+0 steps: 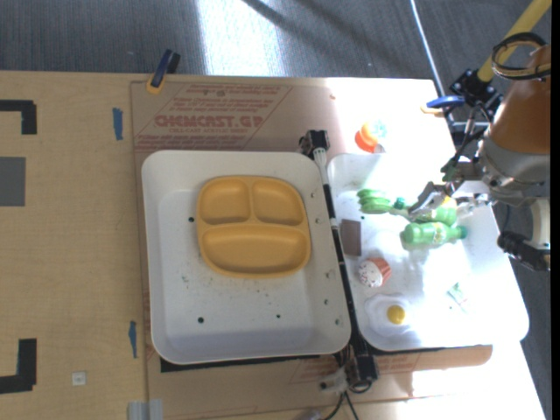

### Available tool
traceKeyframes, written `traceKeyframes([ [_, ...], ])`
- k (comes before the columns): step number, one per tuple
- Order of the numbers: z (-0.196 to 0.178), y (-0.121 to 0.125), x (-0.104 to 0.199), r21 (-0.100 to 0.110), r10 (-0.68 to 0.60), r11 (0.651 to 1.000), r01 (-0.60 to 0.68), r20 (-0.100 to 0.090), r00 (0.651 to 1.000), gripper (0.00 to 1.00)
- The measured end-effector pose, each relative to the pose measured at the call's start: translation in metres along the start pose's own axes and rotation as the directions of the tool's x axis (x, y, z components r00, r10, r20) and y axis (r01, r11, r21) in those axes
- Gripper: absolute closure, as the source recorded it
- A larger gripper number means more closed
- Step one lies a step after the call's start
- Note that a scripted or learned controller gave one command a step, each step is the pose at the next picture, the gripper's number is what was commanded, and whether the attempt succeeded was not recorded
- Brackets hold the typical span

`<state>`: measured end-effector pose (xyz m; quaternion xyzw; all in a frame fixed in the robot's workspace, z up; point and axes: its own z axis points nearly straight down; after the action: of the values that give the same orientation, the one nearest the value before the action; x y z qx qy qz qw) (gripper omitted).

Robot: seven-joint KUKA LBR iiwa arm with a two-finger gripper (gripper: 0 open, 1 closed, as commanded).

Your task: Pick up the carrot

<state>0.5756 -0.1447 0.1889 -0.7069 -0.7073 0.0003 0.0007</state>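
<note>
The carrot (pixel 371 136) is a small orange piece with a green top. It lies at the far edge of the right bin (pixel 490 322), near that bin's far left corner. My gripper (pixel 435 201) hangs over the middle of the right bin, well to the right of the carrot and nearer the camera. It sits just above a green bottle (pixel 430 234) and beside a green leafy toy (pixel 376 202). Nothing is seen held in it.
The left bin (pixel 166 261) holds a yellow divided plate (pixel 254 224). In the right bin there are also a red-and-white strawberry-like toy (pixel 372 273), a fried-egg toy (pixel 392 313) and a small grey block (pixel 352 237). The arm (pixel 516 138) fills the right side.
</note>
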Motion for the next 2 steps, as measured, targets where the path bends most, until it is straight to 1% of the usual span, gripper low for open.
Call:
traceKeyframes([
  [1,0.103,-0.048,0.019,-0.003,0.488,0.873,-0.488,-0.002,0.873,0.00],
  [2,0.076,-0.084,-0.011,-0.018,0.832,0.553,-0.833,-0.027,0.554,0.00],
])
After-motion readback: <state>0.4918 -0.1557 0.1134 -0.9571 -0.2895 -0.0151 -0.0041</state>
